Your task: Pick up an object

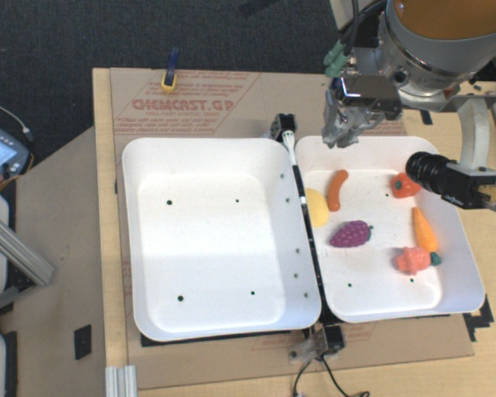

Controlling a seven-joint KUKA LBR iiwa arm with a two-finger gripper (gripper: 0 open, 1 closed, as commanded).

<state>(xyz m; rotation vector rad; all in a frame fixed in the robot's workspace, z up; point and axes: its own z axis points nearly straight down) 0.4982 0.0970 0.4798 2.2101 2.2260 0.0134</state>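
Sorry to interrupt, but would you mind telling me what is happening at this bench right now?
The grey arm's claw hangs over the far edge of the right bin, with nothing visibly held. In that bin lie an orange sausage-shaped toy, a yellow piece, purple grapes, a carrot, a pink piece and a red-orange piece. All appear untouched, so no pick has happened yet.

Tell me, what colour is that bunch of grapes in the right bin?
Purple. The grapes show plainly in the camera view, near the right bin's middle.
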